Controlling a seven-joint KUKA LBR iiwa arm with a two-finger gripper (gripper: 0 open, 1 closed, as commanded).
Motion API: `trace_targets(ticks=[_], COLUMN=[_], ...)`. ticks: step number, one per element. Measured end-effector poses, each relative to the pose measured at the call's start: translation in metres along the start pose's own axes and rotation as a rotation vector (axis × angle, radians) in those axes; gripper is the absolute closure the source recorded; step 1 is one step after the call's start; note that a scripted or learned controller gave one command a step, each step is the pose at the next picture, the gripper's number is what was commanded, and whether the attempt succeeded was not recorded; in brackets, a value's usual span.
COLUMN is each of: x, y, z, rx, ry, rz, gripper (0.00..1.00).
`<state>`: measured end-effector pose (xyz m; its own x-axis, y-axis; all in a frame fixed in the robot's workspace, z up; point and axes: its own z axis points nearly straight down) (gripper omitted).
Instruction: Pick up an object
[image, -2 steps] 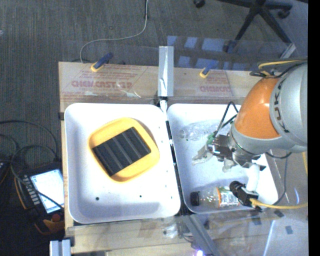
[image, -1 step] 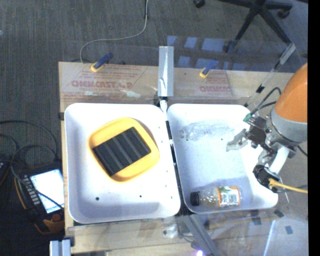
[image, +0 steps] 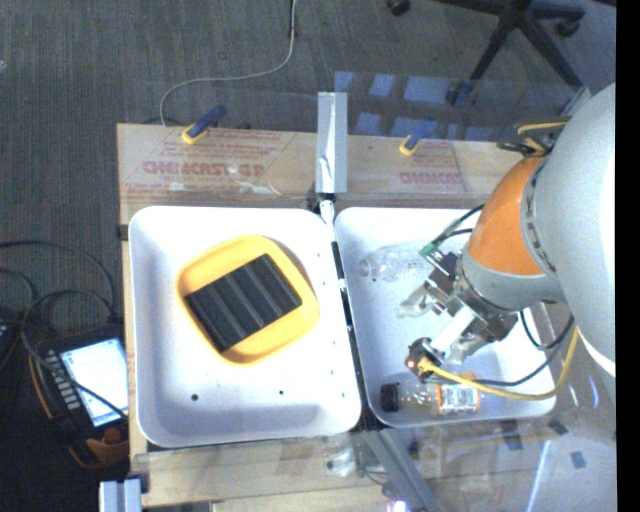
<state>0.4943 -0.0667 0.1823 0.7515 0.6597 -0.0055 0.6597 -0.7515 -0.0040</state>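
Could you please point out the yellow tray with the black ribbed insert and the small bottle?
yellow tray with black ribbed insert (image: 298, 323): camera view, yellow rim.
small bottle (image: 436, 398): camera view, body.

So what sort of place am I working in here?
Probably a robotics lab or test cell: two white bins on a taped cardboard-topped bench, carpet floor with loose cables, and an office chair base behind. The arm reaches into the right bin.
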Motion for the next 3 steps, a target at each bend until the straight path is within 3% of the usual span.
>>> trace_targets(ticks=[1,2,3], x=[-0.038,0.038,-0.001], y=[0.031,-0.055,-0.015], z=[-0.066,-0.053,-0.098], rx=[-0.005,-0.002,-0.005], ry=[0.001,0.002,0.002], rz=[-0.127,0.174,0.369], gripper=[0.00,0.00,0.00])
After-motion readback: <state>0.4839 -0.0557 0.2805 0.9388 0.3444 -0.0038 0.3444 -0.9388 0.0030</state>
